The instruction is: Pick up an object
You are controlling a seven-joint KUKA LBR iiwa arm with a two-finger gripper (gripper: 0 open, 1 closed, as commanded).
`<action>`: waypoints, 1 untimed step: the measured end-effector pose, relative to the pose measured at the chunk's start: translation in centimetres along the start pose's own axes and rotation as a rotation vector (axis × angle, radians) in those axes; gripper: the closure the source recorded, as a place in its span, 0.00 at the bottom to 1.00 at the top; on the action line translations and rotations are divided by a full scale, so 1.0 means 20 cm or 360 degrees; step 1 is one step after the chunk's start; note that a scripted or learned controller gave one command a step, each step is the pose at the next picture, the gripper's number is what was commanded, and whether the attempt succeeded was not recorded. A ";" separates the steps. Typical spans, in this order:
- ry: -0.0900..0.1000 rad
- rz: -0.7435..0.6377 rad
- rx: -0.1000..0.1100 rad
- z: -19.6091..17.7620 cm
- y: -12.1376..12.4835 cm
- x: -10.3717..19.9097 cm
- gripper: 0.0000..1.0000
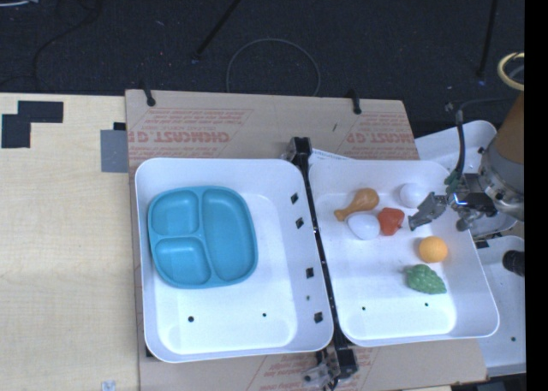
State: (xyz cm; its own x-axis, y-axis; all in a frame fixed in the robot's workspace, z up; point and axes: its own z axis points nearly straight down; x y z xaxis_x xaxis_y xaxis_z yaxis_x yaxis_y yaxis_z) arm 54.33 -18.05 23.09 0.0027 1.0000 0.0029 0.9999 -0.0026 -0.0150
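We see the tool (pixel 445 210) at the right bin's (pixel 385 312) upper right, its fingers spread wide and gripping nothing, just above the orange ball (pixel 433 249), beside the white egg (pixel 412 193).

Claw (pixel 446 212) fingers spread, nothing between; arm entering from right.

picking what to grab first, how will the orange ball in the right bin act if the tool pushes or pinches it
The orange ball looks round and smooth, so it would probably roll off at a nudge. It lies apart from the green lump, with open floor around it to run across. Pinched off-centre, it may well squirt out of the tool.
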 end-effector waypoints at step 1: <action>-0.0005 -0.0004 -0.0022 -0.04 0.01 0.00 0.00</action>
State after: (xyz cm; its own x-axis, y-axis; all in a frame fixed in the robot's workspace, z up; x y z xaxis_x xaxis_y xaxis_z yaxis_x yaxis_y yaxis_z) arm 54.59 -18.05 23.82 0.0001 1.0000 0.0000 1.0000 -0.0001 -0.0013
